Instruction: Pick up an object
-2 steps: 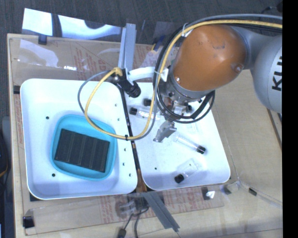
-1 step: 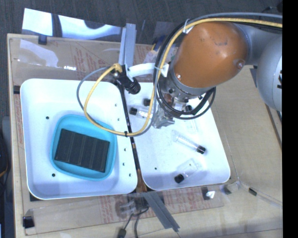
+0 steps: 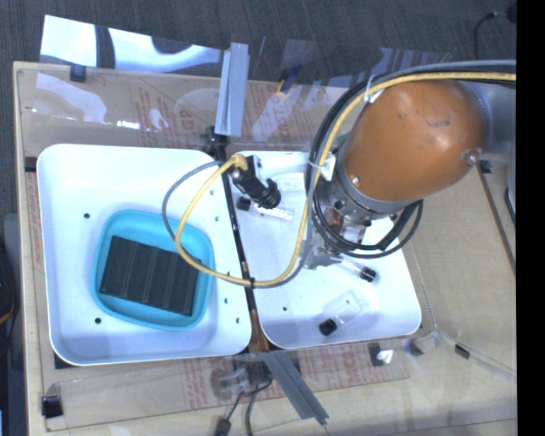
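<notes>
Overhead, the arm's orange band (image 3: pixel 409 139) hides most of the pincer (image 3: pixel 332 254) above the right bin (image 3: pixel 392 314), so I cannot tell whether it is released or clenched. Near it in that bin lie a small black piece (image 3: pixel 328 327), a clear plastic piece (image 3: pixel 351 303) and a short black-tipped stick (image 3: pixel 364 274). Well apart, the left bin (image 3: pixel 73 189) holds a blue tray (image 3: pixel 116 232) carrying a dark ribbed slab (image 3: pixel 153 274).

You have two shallow white plastic bins (image 3: pixel 73 180) sitting side by side on a pale wooden bench (image 3: pixel 454 280), with dark grey carpet (image 3: pixel 254 7) beyond.
</notes>
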Robot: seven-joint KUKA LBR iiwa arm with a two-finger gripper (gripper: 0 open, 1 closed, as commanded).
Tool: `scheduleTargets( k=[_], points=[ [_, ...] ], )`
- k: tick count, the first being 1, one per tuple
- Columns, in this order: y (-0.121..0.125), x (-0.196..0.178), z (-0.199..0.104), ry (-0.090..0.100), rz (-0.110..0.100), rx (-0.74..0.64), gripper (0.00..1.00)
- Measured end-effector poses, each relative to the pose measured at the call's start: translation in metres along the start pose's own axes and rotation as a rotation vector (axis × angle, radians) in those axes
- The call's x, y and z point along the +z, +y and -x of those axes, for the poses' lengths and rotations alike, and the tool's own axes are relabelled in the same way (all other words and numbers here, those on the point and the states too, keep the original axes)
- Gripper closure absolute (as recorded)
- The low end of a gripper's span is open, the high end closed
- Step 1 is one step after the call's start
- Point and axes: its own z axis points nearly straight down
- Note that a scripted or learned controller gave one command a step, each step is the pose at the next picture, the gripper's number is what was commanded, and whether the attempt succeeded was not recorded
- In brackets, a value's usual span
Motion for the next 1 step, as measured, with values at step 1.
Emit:
scheduleTargets(
  k=[1],
  points=[
    [-0.0007, 0.0000, 0.0000, 0.000, -0.001, -0.001, 0.00]
  ],
)
